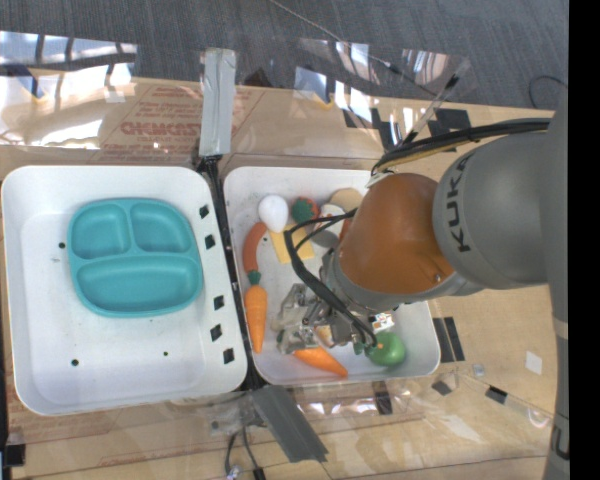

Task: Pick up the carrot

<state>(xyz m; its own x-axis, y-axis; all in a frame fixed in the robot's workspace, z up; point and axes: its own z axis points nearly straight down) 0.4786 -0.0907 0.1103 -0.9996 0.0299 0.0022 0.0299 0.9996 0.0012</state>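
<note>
Lowering gripper [305,323] into right bin [420,363] | I'm aiming between two carrots [255,315] | grip state: I cannot tell | I'm centring on one, avoiding apple [388,350]

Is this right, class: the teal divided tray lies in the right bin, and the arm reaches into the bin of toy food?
Not quite. The camera view shows the teal divided tray in the left bin, not the right. The rest stands: the arm reaches into the right bin, which has the toy food.
</note>
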